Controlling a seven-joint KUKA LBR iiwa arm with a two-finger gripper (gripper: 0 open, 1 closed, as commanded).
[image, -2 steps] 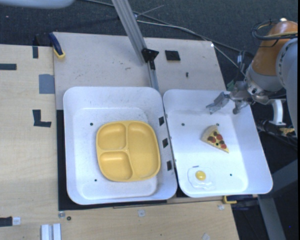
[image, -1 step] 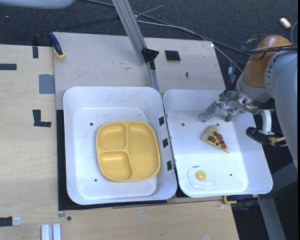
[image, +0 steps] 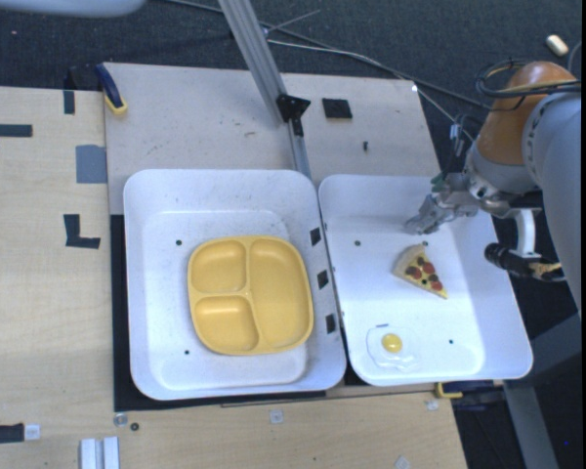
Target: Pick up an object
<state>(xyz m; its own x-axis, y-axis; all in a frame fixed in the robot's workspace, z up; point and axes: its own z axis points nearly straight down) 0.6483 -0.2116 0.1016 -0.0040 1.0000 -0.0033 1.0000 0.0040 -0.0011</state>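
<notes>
A toy pizza slice (image: pixel 421 271) lies in the middle of the right bin (image: pixel 361 203). A toy fried egg (image: pixel 391 346) lies near that bin's front edge. My gripper (image: pixel 422 221) hangs over the right bin's back right part, just above and behind the pizza slice, apart from it. Its fingers point down and to the left, and nothing shows between them.
A yellow divided plate (image: pixel 249 294) rests in the left bin (image: pixel 156 203). A slanted metal pole (image: pixel 259 47) crosses behind the bins. Cables trail across the dark floor at the back. My arm's orange band (image: pixel 513 115) is at the right.
</notes>
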